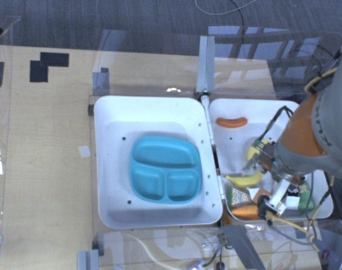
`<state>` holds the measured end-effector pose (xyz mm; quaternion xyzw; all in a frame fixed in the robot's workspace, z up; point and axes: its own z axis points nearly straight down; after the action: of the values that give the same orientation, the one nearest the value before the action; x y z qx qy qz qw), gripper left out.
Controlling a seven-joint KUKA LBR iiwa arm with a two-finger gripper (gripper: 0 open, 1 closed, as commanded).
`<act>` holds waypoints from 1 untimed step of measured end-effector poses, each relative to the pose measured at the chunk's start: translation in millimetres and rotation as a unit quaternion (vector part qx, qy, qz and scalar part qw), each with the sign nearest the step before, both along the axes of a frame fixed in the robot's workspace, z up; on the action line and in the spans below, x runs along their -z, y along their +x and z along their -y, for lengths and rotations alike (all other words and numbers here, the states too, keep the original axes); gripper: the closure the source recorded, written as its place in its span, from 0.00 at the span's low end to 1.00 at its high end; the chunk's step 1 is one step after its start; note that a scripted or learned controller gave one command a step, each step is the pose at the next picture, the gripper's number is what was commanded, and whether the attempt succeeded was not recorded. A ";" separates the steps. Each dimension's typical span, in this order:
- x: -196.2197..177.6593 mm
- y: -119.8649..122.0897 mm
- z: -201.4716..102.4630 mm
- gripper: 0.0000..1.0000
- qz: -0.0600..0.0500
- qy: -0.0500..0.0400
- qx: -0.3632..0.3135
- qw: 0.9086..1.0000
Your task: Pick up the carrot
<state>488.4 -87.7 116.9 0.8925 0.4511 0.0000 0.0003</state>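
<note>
An orange carrot [244, 211] lies along the near wall of the right bin [238, 145], partly behind a black camera block on the wrist. My gripper [257, 161] hangs low over the middle of that bin, just above a yellow banana [244, 180] and a short way beyond the carrot. The arm's grey body and orange band cover the bin's right half.
An orange-red sausage [232, 122] rests at the far end of the right bin. A green-and-brown packet [238, 196] sits between banana and carrot, and a green item [304, 198] peeks out under the arm. The left bin [112, 151] holds a blue divided plate [166, 169].
</note>
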 end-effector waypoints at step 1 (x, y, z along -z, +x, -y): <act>-7.7 1.9 -0.3 1.00 -0.001 0.000 -0.005 1.000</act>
<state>490.3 -87.4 124.6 0.8904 0.4551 -0.0005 0.0000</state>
